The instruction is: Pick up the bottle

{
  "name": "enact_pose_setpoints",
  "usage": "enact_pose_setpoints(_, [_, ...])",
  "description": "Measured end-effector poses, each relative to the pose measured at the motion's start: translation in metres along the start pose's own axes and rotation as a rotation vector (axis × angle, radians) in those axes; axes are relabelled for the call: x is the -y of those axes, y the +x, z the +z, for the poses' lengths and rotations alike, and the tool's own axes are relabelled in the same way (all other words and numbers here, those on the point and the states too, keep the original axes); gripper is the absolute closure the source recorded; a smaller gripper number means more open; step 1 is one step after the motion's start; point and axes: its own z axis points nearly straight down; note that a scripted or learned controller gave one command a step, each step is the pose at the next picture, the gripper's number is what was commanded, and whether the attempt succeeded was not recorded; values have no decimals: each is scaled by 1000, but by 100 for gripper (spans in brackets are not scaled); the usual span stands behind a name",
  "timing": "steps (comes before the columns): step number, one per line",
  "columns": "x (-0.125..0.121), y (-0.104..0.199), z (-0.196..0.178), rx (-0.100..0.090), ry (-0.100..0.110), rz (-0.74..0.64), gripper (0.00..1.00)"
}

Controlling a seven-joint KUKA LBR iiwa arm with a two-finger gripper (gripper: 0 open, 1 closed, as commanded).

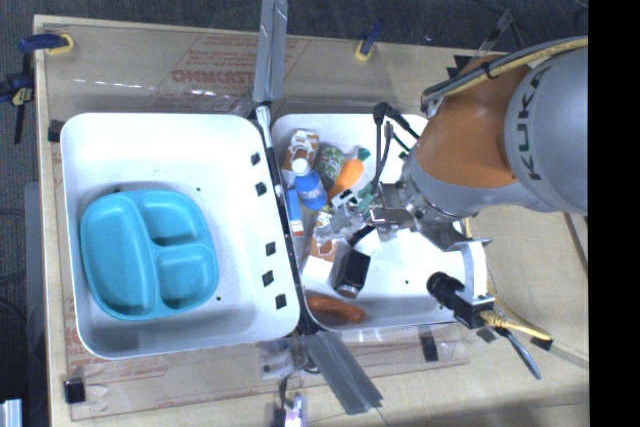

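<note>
Pincer (345,215) low, arm from right

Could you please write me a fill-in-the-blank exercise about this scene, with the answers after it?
1. The blue tray lies in the ____ bin.
2. The tray has ____ compartments.
3. The arm carries a band of ____ colour.
4. The bottle has a ____ cap and lies in the right bin.

Answers: left; three; orange; blue
</note>
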Motion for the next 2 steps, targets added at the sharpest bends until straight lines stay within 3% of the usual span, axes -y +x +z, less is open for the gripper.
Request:
enact_pose_setpoints(1, [-79,31,28,2,0,156,0])
enact_pose_setpoints(2, [-108,11,81,2,-17,271,0])
